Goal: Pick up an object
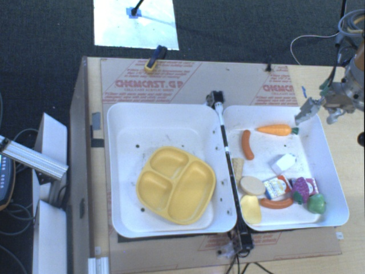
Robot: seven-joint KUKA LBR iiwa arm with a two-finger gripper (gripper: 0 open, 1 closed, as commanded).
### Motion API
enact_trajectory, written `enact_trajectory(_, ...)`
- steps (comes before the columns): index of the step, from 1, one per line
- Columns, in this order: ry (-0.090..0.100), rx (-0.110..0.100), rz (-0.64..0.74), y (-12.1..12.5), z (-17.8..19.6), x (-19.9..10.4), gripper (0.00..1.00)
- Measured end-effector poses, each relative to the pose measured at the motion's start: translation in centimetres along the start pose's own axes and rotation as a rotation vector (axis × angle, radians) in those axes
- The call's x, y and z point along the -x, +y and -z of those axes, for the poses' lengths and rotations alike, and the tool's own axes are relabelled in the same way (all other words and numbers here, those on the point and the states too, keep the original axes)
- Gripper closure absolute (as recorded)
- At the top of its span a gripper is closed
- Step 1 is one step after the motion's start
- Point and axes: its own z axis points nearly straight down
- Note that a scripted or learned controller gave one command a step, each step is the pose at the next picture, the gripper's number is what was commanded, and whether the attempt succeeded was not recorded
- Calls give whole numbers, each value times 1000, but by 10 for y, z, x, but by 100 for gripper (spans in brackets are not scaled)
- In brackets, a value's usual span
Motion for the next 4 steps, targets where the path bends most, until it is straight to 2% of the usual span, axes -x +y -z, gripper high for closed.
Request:
enact_trajectory(1, 1, -2, 1, 32, -108, -50, 0)
enact_trajectory(2, 1, -1, 1, 42, -198, -83, 0)
enact_trajectory(3, 0, 3, 2, 43, -187, -82, 100)
enact_trajectory(4, 1, 3, 2, 37, -63, -136, 100)
